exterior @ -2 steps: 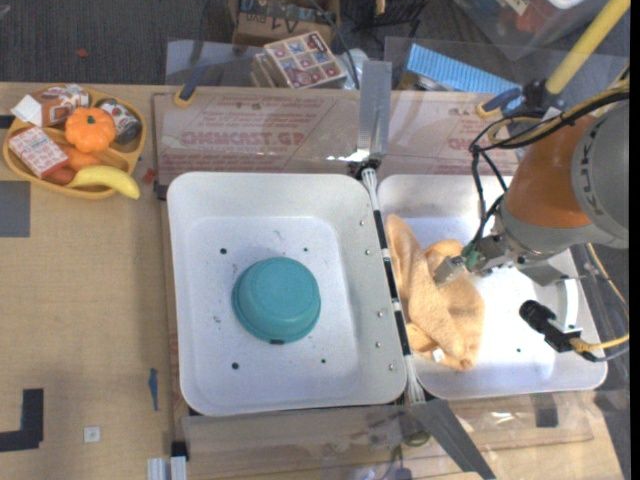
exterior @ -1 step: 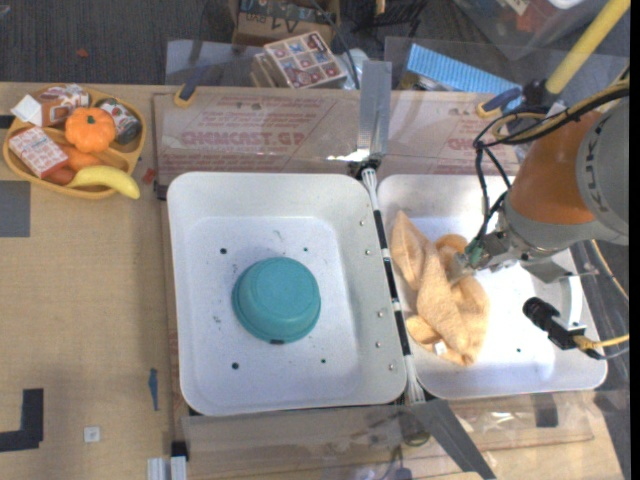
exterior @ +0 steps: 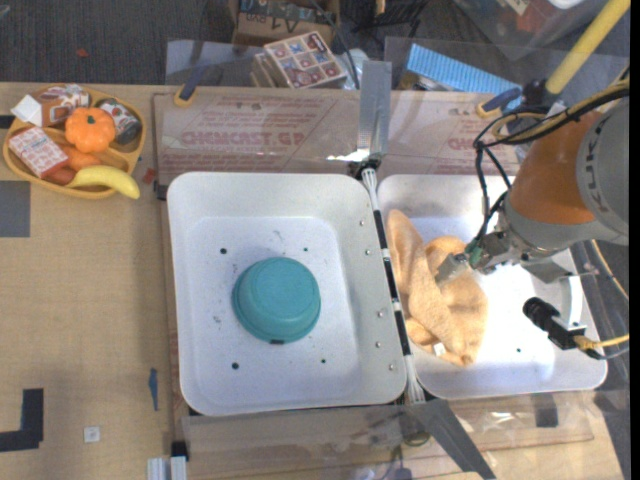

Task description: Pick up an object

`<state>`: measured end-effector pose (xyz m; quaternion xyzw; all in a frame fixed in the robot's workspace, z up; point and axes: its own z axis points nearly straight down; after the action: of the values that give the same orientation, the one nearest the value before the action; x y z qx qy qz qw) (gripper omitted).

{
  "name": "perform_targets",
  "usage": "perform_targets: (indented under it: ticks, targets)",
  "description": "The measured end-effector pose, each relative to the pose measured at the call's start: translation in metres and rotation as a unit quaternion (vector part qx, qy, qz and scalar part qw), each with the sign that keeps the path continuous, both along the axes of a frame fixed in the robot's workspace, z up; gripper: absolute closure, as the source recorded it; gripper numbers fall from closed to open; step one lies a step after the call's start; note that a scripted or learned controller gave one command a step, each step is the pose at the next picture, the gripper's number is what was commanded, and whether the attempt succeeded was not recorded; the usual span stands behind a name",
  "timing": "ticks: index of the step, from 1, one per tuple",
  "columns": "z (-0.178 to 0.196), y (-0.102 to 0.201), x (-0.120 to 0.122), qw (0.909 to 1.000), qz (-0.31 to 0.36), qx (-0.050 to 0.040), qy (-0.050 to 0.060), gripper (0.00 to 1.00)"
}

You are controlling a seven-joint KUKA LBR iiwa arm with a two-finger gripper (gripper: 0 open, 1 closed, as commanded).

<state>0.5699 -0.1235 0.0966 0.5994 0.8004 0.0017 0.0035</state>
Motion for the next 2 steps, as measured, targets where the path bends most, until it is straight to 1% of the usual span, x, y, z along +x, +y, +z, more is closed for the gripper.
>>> perform_targets:
  ticks: [1,2]
  targets:
    - [-0.0084,0.0183,0.0112,1.0000,-0.002,-0.0012,0.000,0.00]
    - [0.0001,0.0180,0.0113,1.0000,-0.003,-0.0009,0.000,1.00]
